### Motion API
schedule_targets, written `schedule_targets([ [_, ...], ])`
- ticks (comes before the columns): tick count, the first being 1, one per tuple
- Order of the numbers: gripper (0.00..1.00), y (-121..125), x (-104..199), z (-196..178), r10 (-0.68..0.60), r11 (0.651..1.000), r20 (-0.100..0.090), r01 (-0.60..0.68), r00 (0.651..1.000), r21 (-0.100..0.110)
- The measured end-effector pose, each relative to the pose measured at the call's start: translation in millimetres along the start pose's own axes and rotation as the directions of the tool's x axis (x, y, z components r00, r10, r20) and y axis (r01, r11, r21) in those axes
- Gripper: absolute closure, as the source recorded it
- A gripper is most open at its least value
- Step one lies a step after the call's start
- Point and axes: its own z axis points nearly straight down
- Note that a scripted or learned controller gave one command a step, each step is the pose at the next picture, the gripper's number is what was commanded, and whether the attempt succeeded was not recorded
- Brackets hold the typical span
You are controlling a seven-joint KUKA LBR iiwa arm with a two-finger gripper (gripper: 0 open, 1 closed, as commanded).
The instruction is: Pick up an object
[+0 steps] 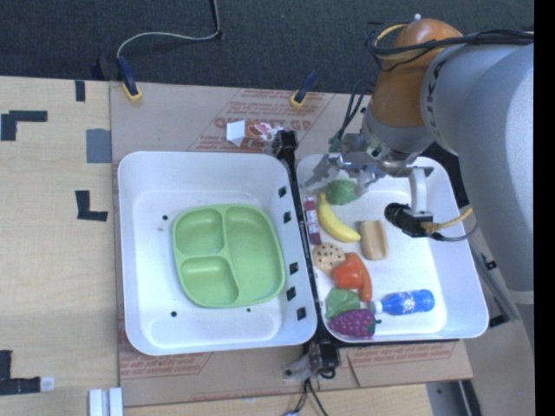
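Well, from the camera view the gripper (347, 173) hangs at the right bin's (464, 315) far edge, right over a rounded green toy (342, 191); whether it has clamped anything I cannot tell. Touching that toy is a smooth plastic banana (336, 220), so a clean pick probably wants a straight descent centred on the green piece. Nearer the front edge sit a bread roll (374, 238), a knobbly grape bunch (353, 322) and a blue bottle (406, 302)

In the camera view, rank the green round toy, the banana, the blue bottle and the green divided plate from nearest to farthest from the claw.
Measured from the claw:
1. Green round toy, right under it, right bin's far end.
2. Banana, just below that.
3. Blue bottle, right bin's near end.
4. Green divided plate, in the left bin.
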Motion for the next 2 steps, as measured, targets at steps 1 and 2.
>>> schedule_targets([
  [1, 0.0, 0.0, 0.0, 0.0, 0.0, 1.0, 0.0, 0.0, 1.0, 0.0],
  [2, 0.0, 0.0, 0.0, 0.0, 0.0, 1.0, 0.0, 0.0, 1.0, 0.0],
])
